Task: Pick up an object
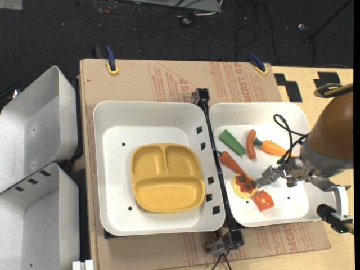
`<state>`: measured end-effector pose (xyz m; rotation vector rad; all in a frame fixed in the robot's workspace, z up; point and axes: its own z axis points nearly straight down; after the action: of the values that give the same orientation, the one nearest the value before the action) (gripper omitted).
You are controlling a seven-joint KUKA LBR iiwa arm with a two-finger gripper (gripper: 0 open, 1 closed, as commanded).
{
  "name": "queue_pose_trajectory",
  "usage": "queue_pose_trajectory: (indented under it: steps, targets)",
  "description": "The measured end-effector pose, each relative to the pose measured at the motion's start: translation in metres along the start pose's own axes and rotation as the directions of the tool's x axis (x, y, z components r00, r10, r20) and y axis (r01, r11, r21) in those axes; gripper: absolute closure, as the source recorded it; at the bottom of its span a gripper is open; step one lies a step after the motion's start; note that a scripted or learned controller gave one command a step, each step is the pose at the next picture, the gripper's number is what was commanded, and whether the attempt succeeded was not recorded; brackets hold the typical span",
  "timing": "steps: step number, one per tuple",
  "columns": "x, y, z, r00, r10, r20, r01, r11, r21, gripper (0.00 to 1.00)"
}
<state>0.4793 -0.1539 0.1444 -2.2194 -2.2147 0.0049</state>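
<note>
Nothing is lifted yet: the gripper hangs low over the right bin near its front edge, jaws narrowly parted and holding nothing, tips just beside the pizza slice, so grasping remains.

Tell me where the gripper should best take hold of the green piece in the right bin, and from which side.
Probably across the middle of the green piece, from straight above. It is a long bar lying flat and slanted, so the fingers should close over its narrow width. It lies apart from the sausage.
</note>
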Motion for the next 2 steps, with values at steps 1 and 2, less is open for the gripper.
queue_pose_trajectory:
  steps: [1, 2]
  targets:
    - [-0.001, 0.001, 0.05, 1.0, 0.002, 0.001, -0.002, 1.0, -0.005, 0.0]
    - [0.0, 0.002, 0.038, 1.0, 0.001, 0.001, -0.001, 1.0, -0.01, 1.0]
